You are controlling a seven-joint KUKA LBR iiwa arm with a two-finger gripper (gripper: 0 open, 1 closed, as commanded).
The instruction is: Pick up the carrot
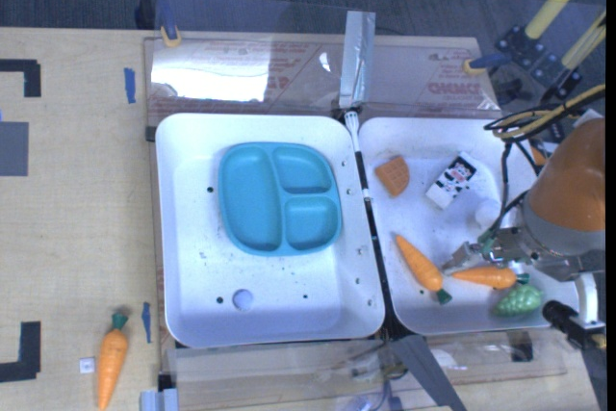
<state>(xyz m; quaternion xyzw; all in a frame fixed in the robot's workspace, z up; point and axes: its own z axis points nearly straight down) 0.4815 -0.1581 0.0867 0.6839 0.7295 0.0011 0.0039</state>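
Note:
Two carrots lie in the right bin (423, 135). One carrot (421, 265) lies slantwise near the bin's left wall, its green end toward the front. The second carrot (484, 277) lies level at the front right. My gripper (478, 255) hangs low directly over this second carrot, touching or nearly touching its top. The grey wrist and the orange band (573, 192) hide the bin's right side. A third carrot (113, 356) lies on the wooden bench outside the bins, at the front left.
In the right bin are a brown bread-like piece (392, 175), a small white carton (452, 181) and a green leafy toy (520, 300) beside the gripper. The left bin (183, 226) holds a blue divided plate (280, 197). Cables and yellow bars stand at the back right.

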